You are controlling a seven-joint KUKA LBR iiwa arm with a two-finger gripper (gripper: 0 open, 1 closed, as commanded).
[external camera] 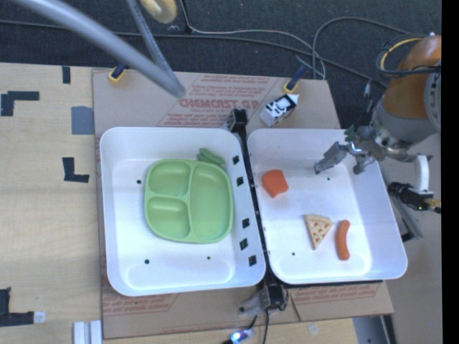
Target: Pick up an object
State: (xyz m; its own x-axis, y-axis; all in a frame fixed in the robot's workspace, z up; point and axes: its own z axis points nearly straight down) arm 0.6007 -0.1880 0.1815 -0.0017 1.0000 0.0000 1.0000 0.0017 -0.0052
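Observation:
The right bin [373,192] holds three small items: an orange block [274,183] near its left wall, a pizza-slice toy [318,228] toward the front, and an orange-red sausage [343,239] just right of the slice. My gripper [343,159] hangs over the bin's upper right part, its two grey fingers spread apart with nothing between them. It sits well right of the orange block and above the slice and sausage.
The left bin [122,213] bears a green divided plate [189,200] with a small green piece [211,156] at its top edge. A black divider [247,192] runs between the bins. A small black-and-white object [280,107] lies on the cardboard behind the bins.

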